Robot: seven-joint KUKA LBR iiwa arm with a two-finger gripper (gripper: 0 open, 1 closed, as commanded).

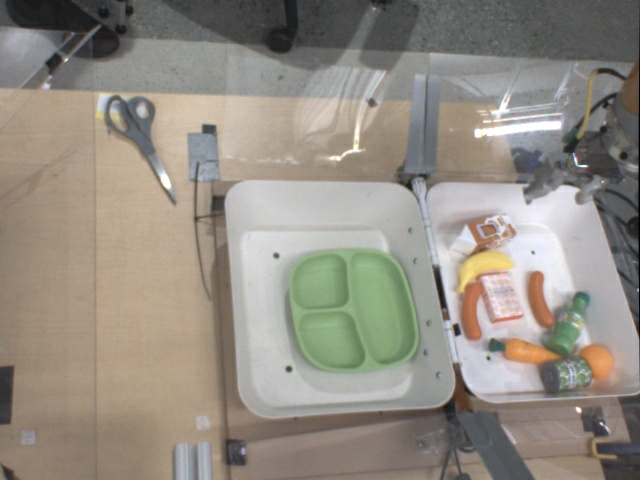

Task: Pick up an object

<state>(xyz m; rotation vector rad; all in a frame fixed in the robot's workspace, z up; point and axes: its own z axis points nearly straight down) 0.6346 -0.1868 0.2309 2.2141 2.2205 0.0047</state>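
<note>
scissors (pixel 140 140): flat on the worktop (pixel 100 298), left of the bins
green tray (pixel 354 311): inside the left bin (pixel 250 218)

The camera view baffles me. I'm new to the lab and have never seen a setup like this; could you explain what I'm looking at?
This is one fixed camera above a wooden bench, looking down at a slant. Two shallow white bins sit side by side. The left bin holds a green divided plate. The right bin holds toy food: a banana, two sausages, a carrot, an orange, two small cartons, a green bottle and a green can. The machine at the upper right is the robot arm's gripper, above the right bin's far edge. Nothing is seen in its grasp. Scissors lie on the bench to the left.
</note>
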